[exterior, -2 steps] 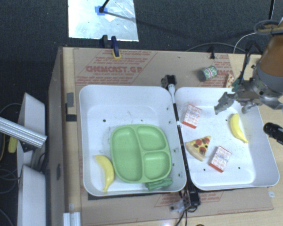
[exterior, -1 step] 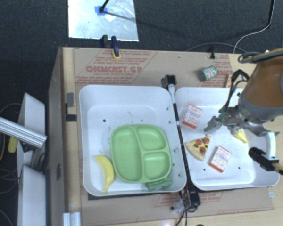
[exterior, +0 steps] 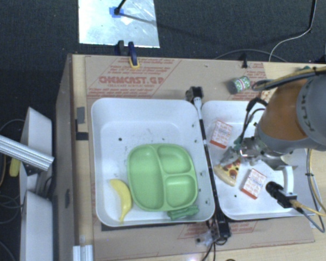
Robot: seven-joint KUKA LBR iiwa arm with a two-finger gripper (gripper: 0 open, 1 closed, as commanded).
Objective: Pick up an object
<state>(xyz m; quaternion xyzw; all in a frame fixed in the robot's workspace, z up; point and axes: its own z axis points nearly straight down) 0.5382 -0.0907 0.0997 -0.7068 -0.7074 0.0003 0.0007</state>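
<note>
The right bin [exterior: 227,107] holds a toy pizza slice [exterior: 230,173] and two red-and-white packets, one near the back [exterior: 221,132] and one toward the front [exterior: 254,182]. My gripper [exterior: 232,155] is low in this bin, just above the back edge of the pizza slice and in front of the rear packet. The grey arm with its orange band [exterior: 285,113] covers the bin's right part. I see nothing lifted off the bin floor.
In the left bin [exterior: 146,105] lie a green divided plate [exterior: 162,176], a yellow banana [exterior: 122,198] and a green pod [exterior: 182,213]. A small green can [exterior: 240,84] stands on the bench behind the right bin. A black divider rail [exterior: 205,145] runs between the bins.
</note>
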